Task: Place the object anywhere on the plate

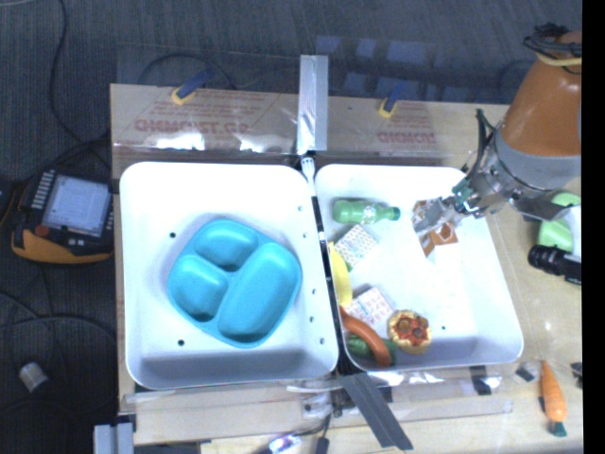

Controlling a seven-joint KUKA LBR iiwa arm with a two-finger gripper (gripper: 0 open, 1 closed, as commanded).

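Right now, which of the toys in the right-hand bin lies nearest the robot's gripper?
The green bottle, lying on its side at the bin's far end, just left of the gripper. The pizza slice and hot dog sit far off at the near edge.

arm point(544, 126): 1 KUKA iiwa, rounded casing | band: broad glossy orange, dome-shaped, above the wrist | wrist: pale grey collar beneath the orange | cabling: thin black cable looped at the top of the orange part, another down the grey side | gripper point(437, 218): small metallic silver-grey head with dark fittings
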